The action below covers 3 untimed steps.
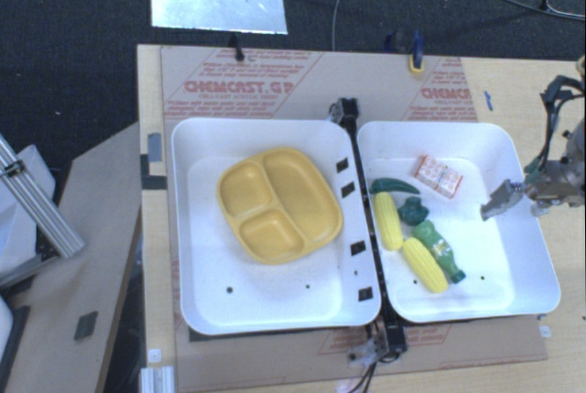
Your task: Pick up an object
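Objects for picking lie in the right bin (526, 286), grouped toward its left half, well apart from the gripper (499, 200), which hangs over the bin's right side near the rim. Whether that tool is wide or narrow I cannot tell, as it shows only as a grey blur; nothing is seen held in it. Behind it the arm (563, 176) reaches in from the right edge of the view.

Nearest the gripper is a small red and white packet (438, 176), toward the back of the bin. Left of it and further forward, a dark green pepper-like piece (394, 186) lies above one yellow corn cob (388, 220). A green bottle-shaped toy (430, 238) lies slantwise beside it, touching a second corn cob (425, 264) that points toward the front right.

In the left bin (197, 290) sits a yellow plate with three compartments (279, 203), tilted somewhat in the plane of the bin. Black clips (349, 190) run along the seam between the bins. Both bins rest on a cardboard sheet with red lettering (240, 87)
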Each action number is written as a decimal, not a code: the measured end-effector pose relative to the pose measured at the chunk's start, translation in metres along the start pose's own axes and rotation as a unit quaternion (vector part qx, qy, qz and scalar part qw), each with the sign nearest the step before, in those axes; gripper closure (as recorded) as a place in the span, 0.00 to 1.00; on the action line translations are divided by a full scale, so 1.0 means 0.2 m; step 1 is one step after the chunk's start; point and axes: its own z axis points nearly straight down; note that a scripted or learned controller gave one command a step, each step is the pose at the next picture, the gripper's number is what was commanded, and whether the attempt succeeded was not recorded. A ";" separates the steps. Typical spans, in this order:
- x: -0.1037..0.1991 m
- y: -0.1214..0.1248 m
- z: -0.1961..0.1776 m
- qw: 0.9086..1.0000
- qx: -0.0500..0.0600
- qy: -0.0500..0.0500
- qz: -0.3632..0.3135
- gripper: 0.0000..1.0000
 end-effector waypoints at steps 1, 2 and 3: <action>0.00 0.01 -0.02 1.000 -0.005 -0.001 -0.002 0.00; 0.04 0.01 0.20 1.000 -0.003 0.000 -0.001 0.00; 0.05 0.05 0.43 1.000 -0.003 -0.001 -0.001 0.00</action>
